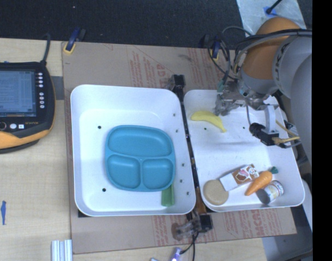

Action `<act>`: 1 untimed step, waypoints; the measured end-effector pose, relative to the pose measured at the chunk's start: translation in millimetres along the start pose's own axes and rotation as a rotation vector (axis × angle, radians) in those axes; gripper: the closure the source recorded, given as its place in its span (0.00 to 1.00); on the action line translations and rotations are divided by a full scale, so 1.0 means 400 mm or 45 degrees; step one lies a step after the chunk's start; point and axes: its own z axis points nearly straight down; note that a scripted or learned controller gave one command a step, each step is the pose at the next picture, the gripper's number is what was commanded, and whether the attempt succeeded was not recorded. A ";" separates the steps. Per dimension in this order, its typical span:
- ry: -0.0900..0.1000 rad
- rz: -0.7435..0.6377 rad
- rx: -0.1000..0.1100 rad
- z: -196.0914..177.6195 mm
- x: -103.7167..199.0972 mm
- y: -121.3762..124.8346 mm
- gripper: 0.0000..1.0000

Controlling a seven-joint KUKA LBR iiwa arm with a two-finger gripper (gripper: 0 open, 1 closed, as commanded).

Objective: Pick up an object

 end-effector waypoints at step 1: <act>0.000 0.000 0.000 0.000 0.000 0.000 0.00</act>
